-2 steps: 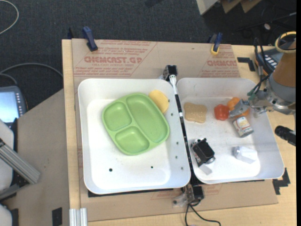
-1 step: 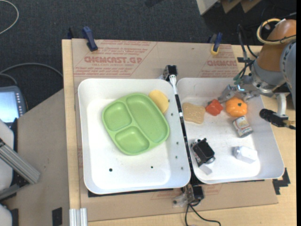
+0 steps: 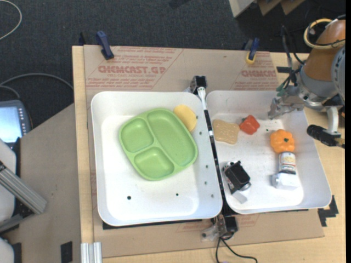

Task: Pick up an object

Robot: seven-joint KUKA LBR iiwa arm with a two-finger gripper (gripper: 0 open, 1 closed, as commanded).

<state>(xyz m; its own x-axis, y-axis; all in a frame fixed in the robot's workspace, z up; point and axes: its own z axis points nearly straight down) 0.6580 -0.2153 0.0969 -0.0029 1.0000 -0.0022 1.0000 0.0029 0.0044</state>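
Two white bins sit side by side on the bench. The claw (image 3: 276,109) hangs over the far right part of the right bin (image 3: 312,199), with the grey arm (image 3: 323,75) and its orange band reaching in behind it from the right edge. Whether the claw is spread or pressed together cannot be told from this angle, and nothing shows between its tips.

Five things lie in the right bin. A red pepper (image 3: 249,124) lies just to the left of the claw and a little nearer the camera. A tan slice of bread (image 3: 225,131) lies farther left, next to the wall that divides the bins. An orange pumpkin (image 3: 282,141) sits near the claw on the camera's side, and a small white bottle (image 3: 286,170) lies just beyond the pumpkin, nearer the camera. A black clip (image 3: 237,176) rests well away from the claw, toward the bin's near left corner.

The left bin (image 3: 109,201) lies well to the claw's left. It holds a green divided plate (image 3: 158,143) with three compartments, tilted at an angle, and a yellow lemon (image 3: 186,116) touching the plate's far right edge.
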